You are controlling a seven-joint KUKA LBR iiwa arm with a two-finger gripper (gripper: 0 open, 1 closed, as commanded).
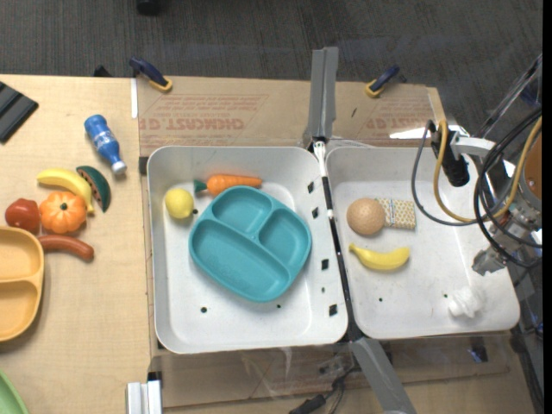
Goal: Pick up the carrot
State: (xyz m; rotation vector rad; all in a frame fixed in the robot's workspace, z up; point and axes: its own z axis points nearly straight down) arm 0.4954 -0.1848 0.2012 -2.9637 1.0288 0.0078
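The carrot (231, 182), orange with a green stub at its left end, lies flat in the left bin (172, 317) near the back wall. It sits just behind the teal divided plate (250, 241) and to the right of a yellow lemon (178, 203). My gripper (492, 263) hangs at the right rim of the right bin (414, 317), under a bundle of black and yellow cables, far to the right of the carrot. Nothing shows between its fingers.
The right bin holds a brown round fruit (366, 216), a cracker-like piece (398, 213), a banana (380, 257) and a small white object (463, 304). On the bench to the left lie a blue bottle (103, 143), toy fruit (62, 211) and a yellow tray (17, 283).
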